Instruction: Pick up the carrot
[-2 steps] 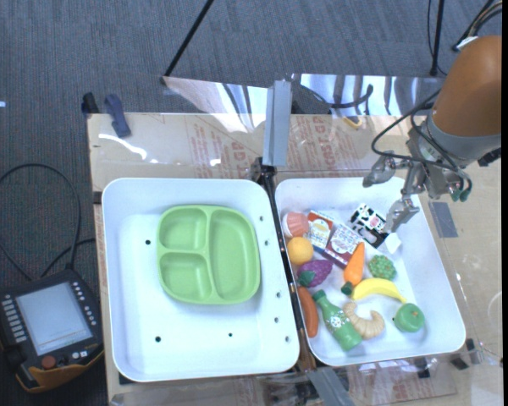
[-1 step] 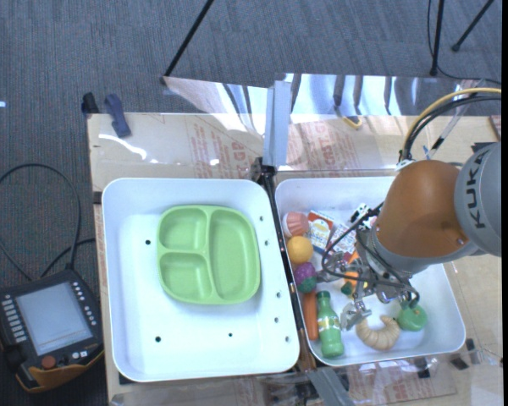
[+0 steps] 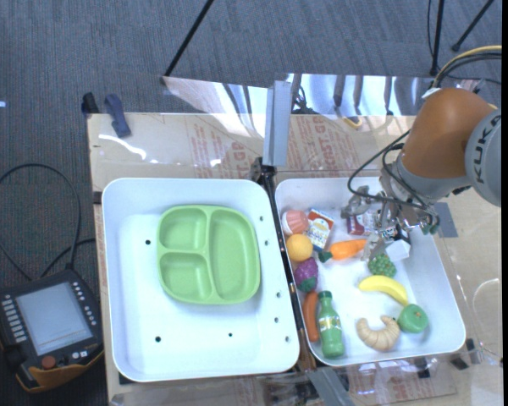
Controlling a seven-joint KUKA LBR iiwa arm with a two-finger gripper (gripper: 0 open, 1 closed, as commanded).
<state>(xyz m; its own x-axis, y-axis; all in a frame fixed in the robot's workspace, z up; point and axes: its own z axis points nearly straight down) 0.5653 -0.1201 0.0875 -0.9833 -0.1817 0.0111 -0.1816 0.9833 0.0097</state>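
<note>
Presently, nearest the camera in the right white bin (image 3: 444, 299) lie a tan croissant (image 3: 378, 332) and a green bottle (image 3: 328, 325). Beyond them, the orange carrot with a green top (image 3: 345, 249) rests on the bin floor, just left of the gripper (image 3: 381, 227). Whether the fingers are spread cannot be determined. The green divided plate (image 3: 210, 255) occupies the left white bin (image 3: 131, 328).

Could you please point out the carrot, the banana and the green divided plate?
carrot (image 3: 349, 249), camera view, middle of its orange body.
banana (image 3: 384, 288), camera view, middle of its yellow curve.
green divided plate (image 3: 234, 252), camera view, floor of its large compartment.
</note>
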